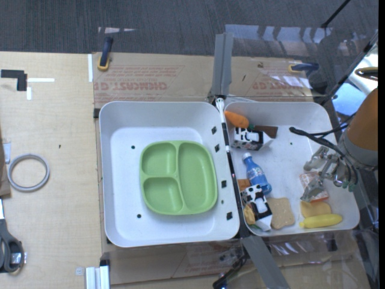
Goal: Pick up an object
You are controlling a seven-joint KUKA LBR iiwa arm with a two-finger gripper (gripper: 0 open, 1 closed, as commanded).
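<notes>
- You have two white bins side by side: the left bin [114, 179] carries a green divided plate [178, 177] and nothing you can grip easily; the right bin [283, 110] holds all the small things, so your pick belongs there.
- The arm [366, 131] comes in from the right edge and hangs over the right bin's right half, with its orange band above the wrist showing at the frame's side.
- The gripper [314, 188] sits low over the bin's lower right part. Its metal fingers point down and to the left; how far apart they stand you cannot tell from here, and nothing can be made out between them.
- The relation that matters: a pale orange-and-white packet [317, 192] lies directly under the fingertips, seemingly touching or just beneath them. That looks like the nearest candidate.
- Just below it lies a yellow banana [322, 221], long axis running left to right along the bin's near wall, with an orange block [316, 208] between packet and banana.
- Edges: the banana is close to the near wall and the right wall, so you have little room on that side; open floor lies to the left of the gripper, toward the middle.
- Further left, well apart from the gripper: a tan cracker [281, 213], a blue bottle [256, 173] lying at a slant, two black-and-white cartons [248, 138] and an orange carrot [236, 118] by the dividing wall.
</notes>
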